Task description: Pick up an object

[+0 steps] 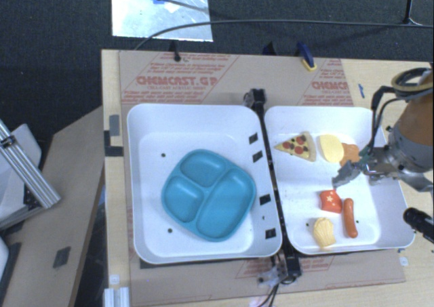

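Cardboard-topped bench is bearing two white bins point(380, 231). I judge the two-finger gripper point(341, 178) should be descending squarely over the small red toy piece point(330, 200) just below; finger spread unclear.

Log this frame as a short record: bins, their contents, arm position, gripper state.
left bin: blue divided plate
right bin: pizza slice, pale yellow round piece, orange piece, red piece, sausage, yellow corn-like piece
arm: over the right bin's right side
gripper: low, just above the red piece, nothing visibly held
fingers: cannot tell
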Motion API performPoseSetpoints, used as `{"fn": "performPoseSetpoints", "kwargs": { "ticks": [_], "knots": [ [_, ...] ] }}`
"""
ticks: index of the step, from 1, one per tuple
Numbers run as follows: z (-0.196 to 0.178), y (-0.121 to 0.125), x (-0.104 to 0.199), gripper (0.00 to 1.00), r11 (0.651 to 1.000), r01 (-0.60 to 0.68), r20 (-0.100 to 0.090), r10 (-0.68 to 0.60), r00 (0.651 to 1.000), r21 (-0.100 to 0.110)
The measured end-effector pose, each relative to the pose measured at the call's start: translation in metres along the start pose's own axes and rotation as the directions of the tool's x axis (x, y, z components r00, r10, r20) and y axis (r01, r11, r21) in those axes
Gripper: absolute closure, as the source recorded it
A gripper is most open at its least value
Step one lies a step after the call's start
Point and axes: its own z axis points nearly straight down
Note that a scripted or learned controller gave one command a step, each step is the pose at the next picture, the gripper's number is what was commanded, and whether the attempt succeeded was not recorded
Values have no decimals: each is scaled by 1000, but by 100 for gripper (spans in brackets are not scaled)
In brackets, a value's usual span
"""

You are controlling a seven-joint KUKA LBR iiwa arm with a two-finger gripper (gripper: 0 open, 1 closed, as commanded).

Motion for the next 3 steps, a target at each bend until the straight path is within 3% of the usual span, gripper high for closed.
{"fn": "performPoseSetpoints", "kwargs": {
  "ticks": [1,3],
  "knots": [
    [-5,3,0,0,1000,3,2,-3,1000,-11],
    [110,17,0,0,1000,1,1,-1,1000,-7]
  ]
}}
